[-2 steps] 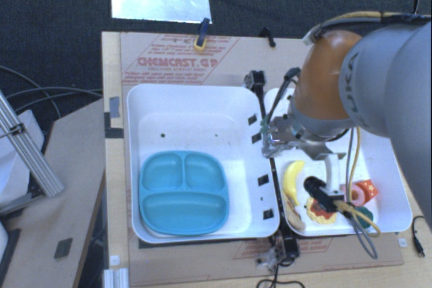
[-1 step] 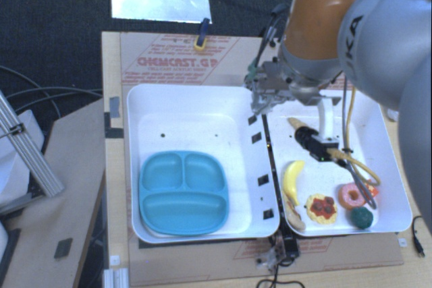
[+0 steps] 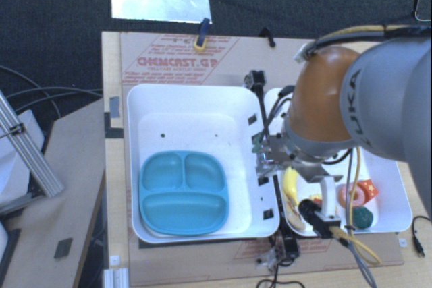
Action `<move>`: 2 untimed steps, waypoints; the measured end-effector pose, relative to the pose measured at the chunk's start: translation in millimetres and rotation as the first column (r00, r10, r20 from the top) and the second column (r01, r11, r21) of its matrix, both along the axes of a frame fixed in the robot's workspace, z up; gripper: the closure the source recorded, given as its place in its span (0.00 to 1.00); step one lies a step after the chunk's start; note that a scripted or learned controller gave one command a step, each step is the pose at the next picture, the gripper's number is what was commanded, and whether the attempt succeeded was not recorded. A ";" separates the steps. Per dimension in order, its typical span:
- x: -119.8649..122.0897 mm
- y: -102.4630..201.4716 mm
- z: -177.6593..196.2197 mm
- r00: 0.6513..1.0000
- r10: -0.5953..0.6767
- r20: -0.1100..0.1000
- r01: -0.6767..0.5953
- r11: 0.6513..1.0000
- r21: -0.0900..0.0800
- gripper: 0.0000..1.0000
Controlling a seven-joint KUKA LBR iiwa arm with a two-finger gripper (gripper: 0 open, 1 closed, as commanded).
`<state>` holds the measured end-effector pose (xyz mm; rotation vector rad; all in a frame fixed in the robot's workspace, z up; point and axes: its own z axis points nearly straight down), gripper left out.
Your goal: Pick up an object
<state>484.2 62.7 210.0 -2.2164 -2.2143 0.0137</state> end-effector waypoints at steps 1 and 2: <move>5.3 0.8 14.4 1.000 0.005 0.015 -0.005 1.000 0.001 1.00; 44.0 -67.9 65.0 1.000 -0.004 0.021 0.004 1.000 -0.003 1.00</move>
